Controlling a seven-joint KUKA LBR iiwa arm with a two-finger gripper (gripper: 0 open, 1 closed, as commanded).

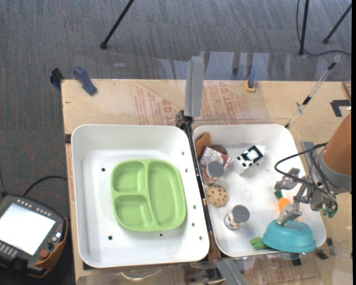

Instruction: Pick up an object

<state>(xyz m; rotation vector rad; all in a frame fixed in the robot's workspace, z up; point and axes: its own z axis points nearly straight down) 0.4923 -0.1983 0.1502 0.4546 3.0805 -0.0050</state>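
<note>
My gripper [286,198] hangs over the right side of the right bin [267,130], reaching in from the right. Its two grey fingers [288,180] stand apart, so it is open, and nothing is held between them. A small orange object [283,205] lies on the bin floor just under the gap between the fingers. An upturned teal bowl [288,236] sits right below the lower finger, at the bin's front right corner. Whether the fingers touch either object I cannot tell.
The right bin also holds a black-and-white toy [250,157], a patterned cup [213,162], a brown item [202,141], a cookie [216,195], a grey-topped cup [237,216] and a small green piece [258,242]. A green divided plate [148,195] lies in the left bin [89,159].
</note>
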